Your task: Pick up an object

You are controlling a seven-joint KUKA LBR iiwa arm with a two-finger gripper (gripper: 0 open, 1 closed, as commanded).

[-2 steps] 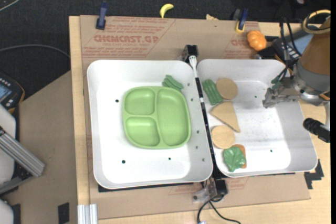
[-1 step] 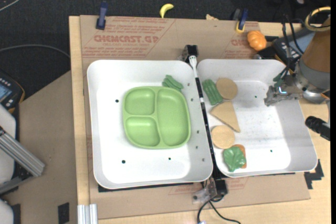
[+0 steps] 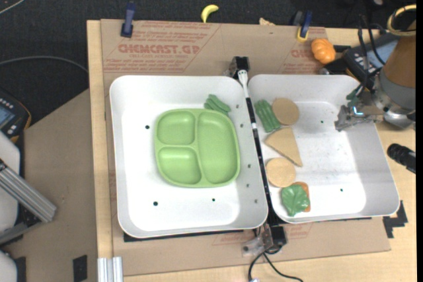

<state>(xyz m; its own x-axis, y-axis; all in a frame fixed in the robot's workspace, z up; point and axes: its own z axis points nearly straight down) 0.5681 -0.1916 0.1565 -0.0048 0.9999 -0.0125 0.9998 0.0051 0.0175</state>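
There are two white bins side by side on the bench. The left bin point(image 3: 132, 142) has one green plate point(image 3: 197, 147) in it, with three sections. One small green leafy toy point(image 3: 217, 104) lies at the far right edge of that plate, touching it.

The right bin point(image 3: 344, 168) has five toy foods, all along its left side. Farthest is a green bean pod point(image 3: 267, 115), and a round tan cookie point(image 3: 286, 111) lies just beside it on the right. Nearer is a tan wedge point(image 3: 285, 145) that looks like a slice of bread. Next comes a second round tan cookie point(image 3: 280, 172). Nearest of all is a green leafy piece point(image 3: 295, 199) with a bit of orange under it.

The gripper point(image 3: 348, 114) is over the far right part of the right bin, well apart from the toys. Nothing is between its fingers, but I cannot tell if they are open or closed.

Outside the bins, one orange toy fruit point(image 3: 323, 50) sits on the far right of the bench, and one yellow banana point(image 3: 209, 12) lies at the far edge.
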